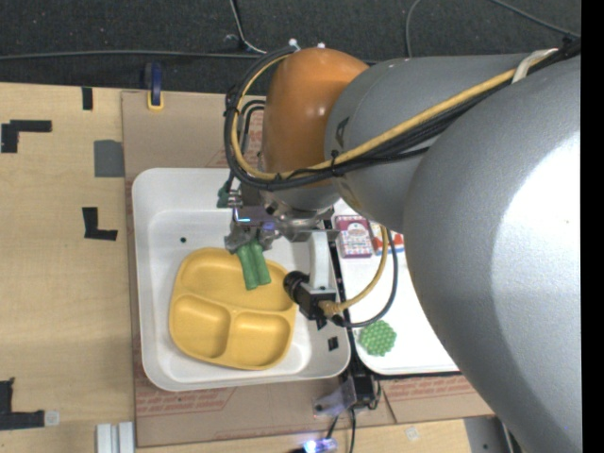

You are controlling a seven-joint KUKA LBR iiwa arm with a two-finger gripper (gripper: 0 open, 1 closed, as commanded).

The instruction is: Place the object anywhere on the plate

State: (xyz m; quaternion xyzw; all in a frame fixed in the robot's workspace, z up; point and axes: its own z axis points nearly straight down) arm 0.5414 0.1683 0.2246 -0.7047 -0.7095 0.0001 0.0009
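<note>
White left bin (151, 253) holds yellow plate (226, 319); hand (251, 242) grips green object (254, 267) above.

camera view | fixed overhead, slanted down | bench (57, 253), arm (491, 206) close

The arm (453, 159) covers most of the right bin (415, 361), hiding all but a strip of its floor, and its grey body runs off the frame at the right and bottom edges. The claw (253, 239) sits tucked under the orange band, so its fingers cannot be made out where they meet the top of the green object (255, 266). A red-and-white packet (353, 237) is partly hidden, its print too small to read.
</note>
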